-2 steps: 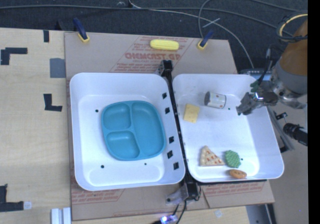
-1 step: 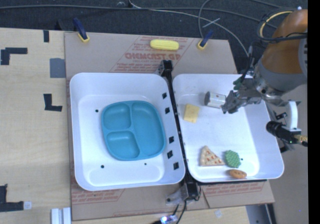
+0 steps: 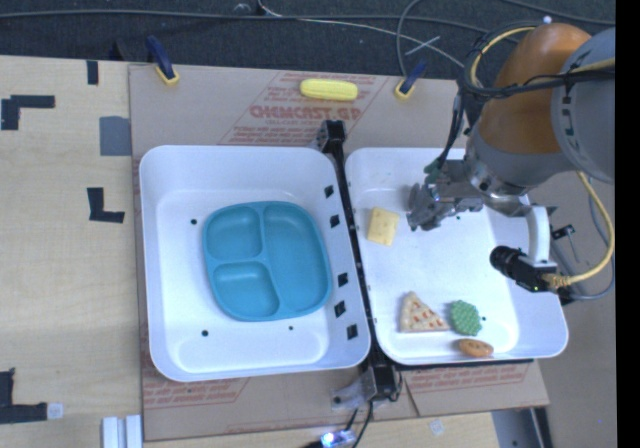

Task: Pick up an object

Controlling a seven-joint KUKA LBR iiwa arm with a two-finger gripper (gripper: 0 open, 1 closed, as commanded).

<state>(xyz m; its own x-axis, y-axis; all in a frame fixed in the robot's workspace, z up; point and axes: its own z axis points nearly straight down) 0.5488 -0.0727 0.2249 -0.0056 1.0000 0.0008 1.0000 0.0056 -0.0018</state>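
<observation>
In the right bin [image 3: 520, 336] lie a pale yellow cheese block [image 3: 382, 226] near the left wall, a pizza slice [image 3: 421, 315], a green broccoli piece [image 3: 464, 316] and a small orange-brown piece [image 3: 474, 346] at the front. My gripper [image 3: 424, 210] hangs over the bin's upper middle, just right of the cheese block and apart from it. Nothing shows between its dark fingers.
The left bin [image 3: 170, 186] holds a blue divided plate [image 3: 267, 260]. A yellow banana-like toy [image 3: 328, 89] lies on the cardboard behind the bins. Black clips run along the divider between the bins. The arm and cables cover the right bin's far right corner.
</observation>
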